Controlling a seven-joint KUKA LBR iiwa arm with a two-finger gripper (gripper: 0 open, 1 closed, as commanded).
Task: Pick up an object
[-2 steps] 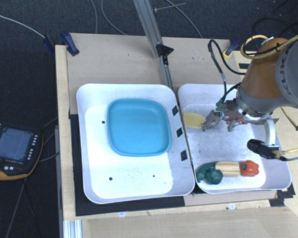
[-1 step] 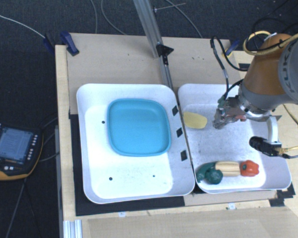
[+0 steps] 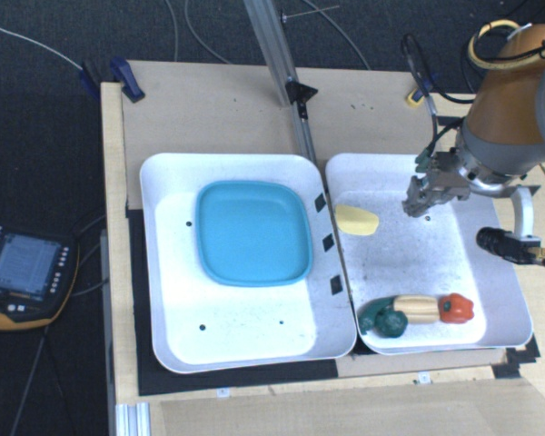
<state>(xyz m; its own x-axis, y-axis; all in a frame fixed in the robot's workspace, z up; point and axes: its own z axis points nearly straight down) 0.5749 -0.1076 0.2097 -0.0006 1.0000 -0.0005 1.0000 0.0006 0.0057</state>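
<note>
Jaws [image 3: 424,203] over open right bin [image 3: 500,271] floor (toys [image 3: 416,312] along near rim)

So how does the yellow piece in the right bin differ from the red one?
The yellow piece lies alone near the right bin's left wall, toward its far end; the red piece sits at the near edge in a row, touching a tan block. The yellow one is pale and flattish; the red one is rounder and vivid. The gripper is closer to the yellow one. Both rest on the bin floor, ungrasped.
</note>
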